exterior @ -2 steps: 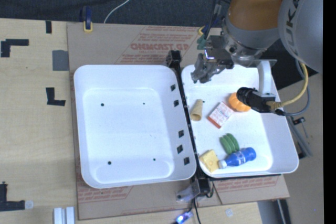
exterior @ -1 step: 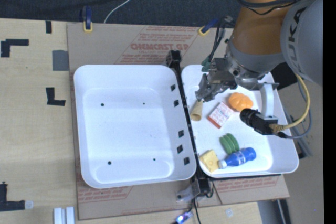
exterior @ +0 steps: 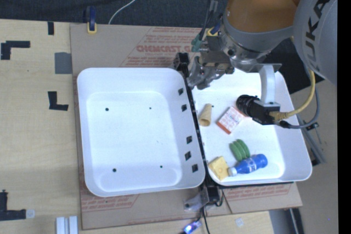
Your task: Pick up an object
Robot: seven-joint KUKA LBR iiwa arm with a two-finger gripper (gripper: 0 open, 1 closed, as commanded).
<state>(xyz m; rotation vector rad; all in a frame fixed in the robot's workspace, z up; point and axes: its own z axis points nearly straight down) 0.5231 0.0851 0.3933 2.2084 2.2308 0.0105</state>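
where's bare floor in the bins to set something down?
Left bin: its whole floor is bare, wall to wall. Right bin: crowded toward the near end with cone, red-and-white packet, green piece, blue bottle and yellow block. A bare strip runs along its right wall; the gripper hangs over its far end.

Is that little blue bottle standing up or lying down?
Lying down. The blue bottle rests on its side on the floor of the right bin, its pale cap end pointing toward the yellow block.
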